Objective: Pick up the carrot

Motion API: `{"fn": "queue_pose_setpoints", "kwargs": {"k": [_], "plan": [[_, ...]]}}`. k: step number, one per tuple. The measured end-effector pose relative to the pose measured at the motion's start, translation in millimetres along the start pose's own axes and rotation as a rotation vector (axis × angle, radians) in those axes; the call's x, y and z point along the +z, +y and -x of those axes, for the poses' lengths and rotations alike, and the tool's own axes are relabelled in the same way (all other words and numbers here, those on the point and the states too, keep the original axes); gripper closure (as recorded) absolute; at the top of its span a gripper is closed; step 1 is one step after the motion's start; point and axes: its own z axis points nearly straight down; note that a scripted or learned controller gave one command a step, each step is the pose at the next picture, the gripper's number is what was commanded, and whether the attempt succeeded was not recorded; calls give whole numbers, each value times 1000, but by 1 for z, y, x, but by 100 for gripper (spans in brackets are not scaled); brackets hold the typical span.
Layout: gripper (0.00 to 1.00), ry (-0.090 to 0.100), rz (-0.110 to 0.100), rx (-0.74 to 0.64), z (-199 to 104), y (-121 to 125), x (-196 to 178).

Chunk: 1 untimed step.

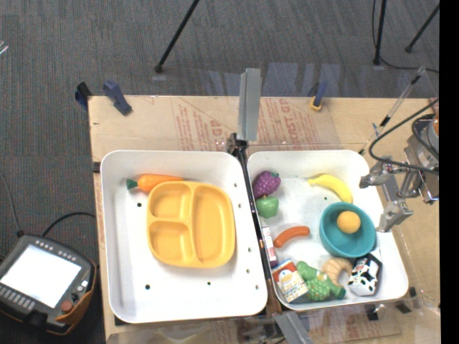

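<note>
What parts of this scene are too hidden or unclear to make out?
- Gripper, camera view: small and cluttered at the right edge, so its state is unclear.
- Arm: cut off by the right edge.
- Carrot: its lower side is hidden by the yellow tray.
- Carton: print too small to read.

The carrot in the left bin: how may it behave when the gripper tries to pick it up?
The carrot looks like smooth moulded plastic, so probably stiff, light, and somewhat slippery. Its round, tapered shape may let it roll. It lies against the yellow tray near the bin wall, which may leave little space around it.
</note>
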Motion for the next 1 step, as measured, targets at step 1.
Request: {"fn": "queue_pose_setpoints", "kwargs": {"k": [1], "plan": [[0,13,4,81,-16,5,135]]}}
